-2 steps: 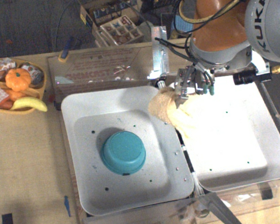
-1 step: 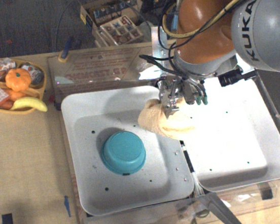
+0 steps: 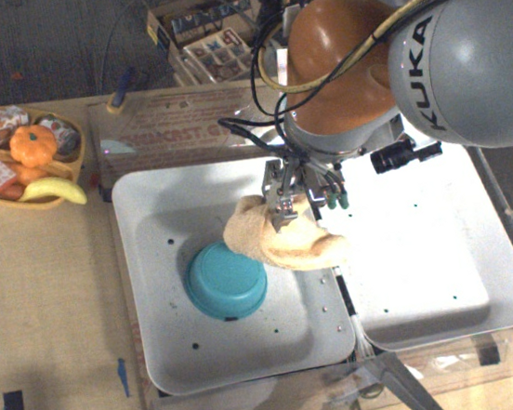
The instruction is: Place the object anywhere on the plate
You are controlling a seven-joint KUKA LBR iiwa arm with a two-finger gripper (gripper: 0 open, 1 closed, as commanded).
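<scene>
Left bin [image 3: 151, 260]: tan object [image 3: 280, 238] directly under end effector [image 3: 285, 207], beside teal plate [image 3: 227, 281]; grip unclear.

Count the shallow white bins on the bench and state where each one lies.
2. The left bin holds the teal plate and most of a tan object under the gripper; the right bin adjoins it.

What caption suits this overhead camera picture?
Grey arm's claw over a tan, bread-like object beside a round teal plate in the left white bin.

Tan bread-like object [image 3: 285, 241] touching teal plate [image 3: 227, 281] in left bin [image 3: 151, 260]
</scene>
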